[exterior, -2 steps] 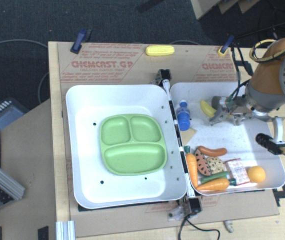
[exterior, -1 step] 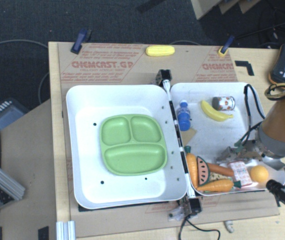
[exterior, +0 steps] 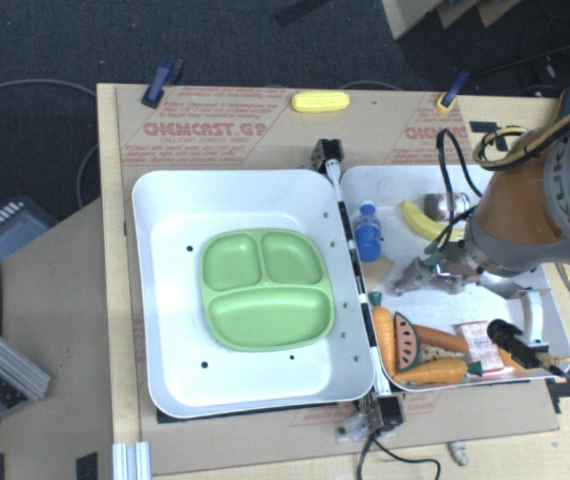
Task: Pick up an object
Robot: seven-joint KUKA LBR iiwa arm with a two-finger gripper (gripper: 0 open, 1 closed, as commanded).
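Item 1. Grey arm with an orange band, ending in a two-finger gripper (exterior: 415, 276). We see it low over the middle of the right shallow white bin (exterior: 395, 190), its tip pointing toward the divide between the bins. We cannot tell whether it is wide, narrow or holding anything.

Item 2. Contents of the right bin, any of which we count as a candidate for picking:
- small blue plastic bottle with a white cap (exterior: 367, 233), by the left wall, near the gripper's tip;
- yellow banana-shaped toy (exterior: 420, 220), just beyond the gripper on the far side;
- orange toy carrot (exterior: 384, 336), lying along the left wall in the near corner;
- toy watermelon slice with a green rind (exterior: 406, 343), touching that carrot;
- second orange carrot (exterior: 435, 371), along the near wall;
- pink-and-white packet (exterior: 478, 340), to the right of the slice.

Item 3. Left shallow white bin (exterior: 145, 268), holding one pale green three-compartment plate (exterior: 265, 288) at its centre.

Item 4. Yellow oblong toy (exterior: 320, 101), on the bench beyond both bins.
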